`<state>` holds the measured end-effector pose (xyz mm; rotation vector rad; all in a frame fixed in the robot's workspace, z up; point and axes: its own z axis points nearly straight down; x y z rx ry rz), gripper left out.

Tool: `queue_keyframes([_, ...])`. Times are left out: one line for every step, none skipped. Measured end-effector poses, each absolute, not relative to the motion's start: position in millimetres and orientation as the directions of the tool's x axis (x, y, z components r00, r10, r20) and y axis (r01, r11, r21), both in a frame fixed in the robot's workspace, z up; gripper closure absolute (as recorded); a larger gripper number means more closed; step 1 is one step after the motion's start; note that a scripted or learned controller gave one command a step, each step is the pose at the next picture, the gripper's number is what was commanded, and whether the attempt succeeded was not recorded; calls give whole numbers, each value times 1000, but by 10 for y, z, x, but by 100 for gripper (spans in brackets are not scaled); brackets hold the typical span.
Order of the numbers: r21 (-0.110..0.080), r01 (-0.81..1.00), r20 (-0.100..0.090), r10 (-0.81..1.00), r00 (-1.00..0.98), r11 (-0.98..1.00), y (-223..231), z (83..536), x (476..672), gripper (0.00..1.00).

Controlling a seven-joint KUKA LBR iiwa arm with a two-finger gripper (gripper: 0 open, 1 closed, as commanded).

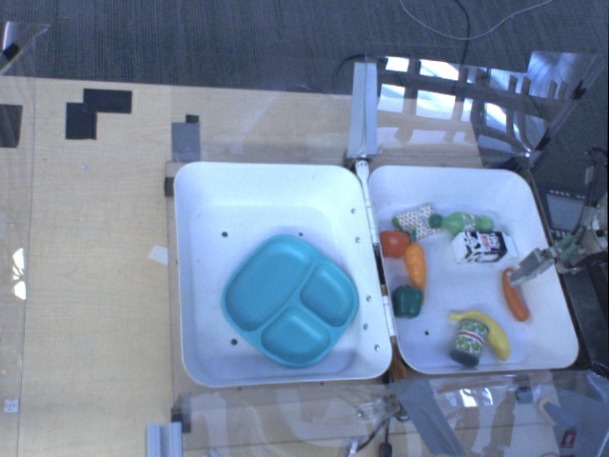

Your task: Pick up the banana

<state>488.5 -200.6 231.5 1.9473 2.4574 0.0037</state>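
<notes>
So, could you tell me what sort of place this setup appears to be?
Probably a robotics lab bench: two white bins side by side, toy food such as a banana, a blue divided plate, and a gripper reaching in.

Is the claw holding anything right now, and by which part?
Nothing is held. The claw is at the right bin's right edge, above the hot dog; the banana lies untouched.

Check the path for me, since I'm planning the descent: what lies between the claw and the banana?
In the camera view, the orange-red sausage lies between the claw and the banana, on the right bin's white floor.
</notes>
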Motion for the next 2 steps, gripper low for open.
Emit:
queue_keyframes([6, 995, -2, 995, -102, 102, -2049, 915, 4890, 0])
queue_keyframes([11, 994, -2, 994, -105, 105, -2039, 1032, 4913, 100])
